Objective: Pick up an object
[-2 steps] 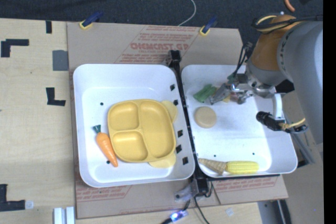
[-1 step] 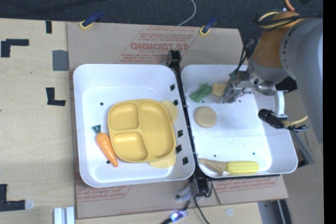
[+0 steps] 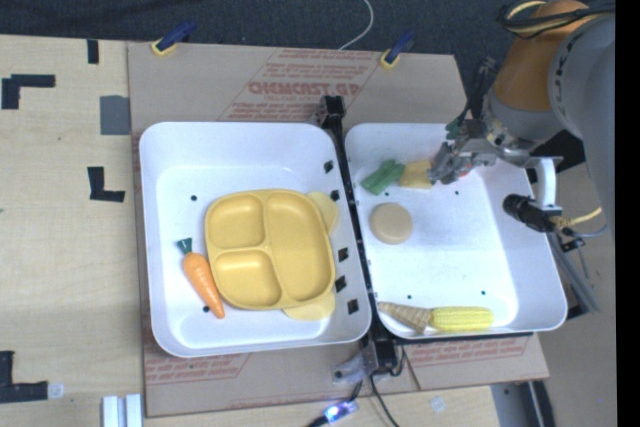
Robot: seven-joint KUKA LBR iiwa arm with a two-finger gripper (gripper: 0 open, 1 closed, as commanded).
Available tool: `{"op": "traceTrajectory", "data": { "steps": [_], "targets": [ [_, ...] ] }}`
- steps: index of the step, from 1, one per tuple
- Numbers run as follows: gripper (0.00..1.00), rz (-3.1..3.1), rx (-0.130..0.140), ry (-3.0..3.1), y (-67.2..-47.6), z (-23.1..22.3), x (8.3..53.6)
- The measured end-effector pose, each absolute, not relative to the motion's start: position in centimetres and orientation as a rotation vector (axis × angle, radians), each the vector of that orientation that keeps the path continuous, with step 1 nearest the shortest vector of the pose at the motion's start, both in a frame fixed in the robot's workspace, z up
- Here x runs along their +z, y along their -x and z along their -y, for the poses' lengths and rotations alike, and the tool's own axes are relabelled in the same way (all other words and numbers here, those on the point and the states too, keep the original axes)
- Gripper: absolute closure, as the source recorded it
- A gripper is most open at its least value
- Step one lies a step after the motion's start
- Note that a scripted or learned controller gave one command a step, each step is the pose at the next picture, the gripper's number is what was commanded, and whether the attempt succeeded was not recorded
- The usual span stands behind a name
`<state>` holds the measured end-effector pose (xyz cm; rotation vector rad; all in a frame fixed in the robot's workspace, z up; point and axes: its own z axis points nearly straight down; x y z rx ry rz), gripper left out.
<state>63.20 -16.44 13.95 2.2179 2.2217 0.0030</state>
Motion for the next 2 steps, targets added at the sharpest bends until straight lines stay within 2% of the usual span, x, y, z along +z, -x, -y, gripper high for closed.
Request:
{"op": "traceTrajectory", "data": {
  "steps": [1,2],
  "targets": [
    [1.00,-2.220,0.002,-2.219,-62.6,16.8,20.0],
    [1.00,-2.222,0.002,-2.219,-62.7,16.7,22.6]
  ]
}}
